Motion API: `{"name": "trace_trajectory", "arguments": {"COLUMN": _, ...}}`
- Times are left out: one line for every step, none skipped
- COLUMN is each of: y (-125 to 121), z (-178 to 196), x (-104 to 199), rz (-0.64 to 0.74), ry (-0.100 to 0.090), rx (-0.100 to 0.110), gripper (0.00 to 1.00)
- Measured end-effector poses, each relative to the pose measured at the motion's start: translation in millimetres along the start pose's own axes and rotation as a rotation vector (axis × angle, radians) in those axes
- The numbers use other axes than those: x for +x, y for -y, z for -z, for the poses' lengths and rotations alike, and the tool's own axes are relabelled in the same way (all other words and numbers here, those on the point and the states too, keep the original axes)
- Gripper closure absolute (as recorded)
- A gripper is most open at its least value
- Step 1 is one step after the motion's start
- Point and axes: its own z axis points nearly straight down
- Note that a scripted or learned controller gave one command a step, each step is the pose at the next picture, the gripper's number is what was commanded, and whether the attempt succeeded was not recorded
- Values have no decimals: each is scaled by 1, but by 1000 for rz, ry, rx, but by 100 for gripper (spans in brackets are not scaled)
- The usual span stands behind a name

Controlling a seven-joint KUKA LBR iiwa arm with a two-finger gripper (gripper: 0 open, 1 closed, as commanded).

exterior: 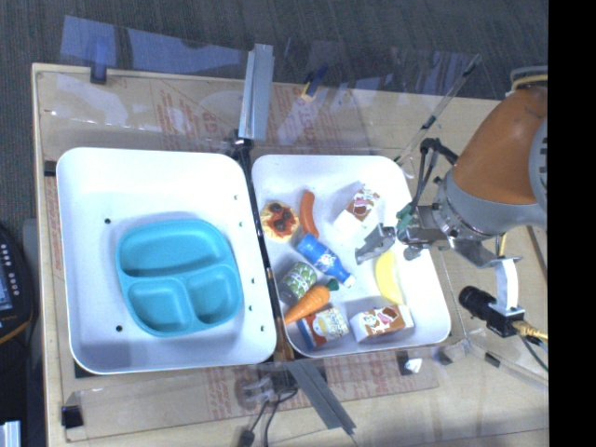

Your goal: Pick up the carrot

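While the orange carrot with its green leafy top [308, 302] lies in the lower left part of the right-hand shallow white bin [426, 291], we find the gripper [380, 241] up and to the right of it, over the bin's middle. We judge the carrot's long axis to run from lower left to upper right, leafy end toward the gripper. We cannot tell how the fingers stand. The grey arm with its orange band [503, 161] reaches in from the frame's right, wrist low over the bin.

arm [507, 161] cut off at right
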Motion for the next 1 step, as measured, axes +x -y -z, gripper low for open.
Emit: {"name": "trace_trajectory", "arguments": {"y": -37, "z": -29, "x": -19, "rz": -5, "ry": 2, "rx": -1, "gripper": 0}}
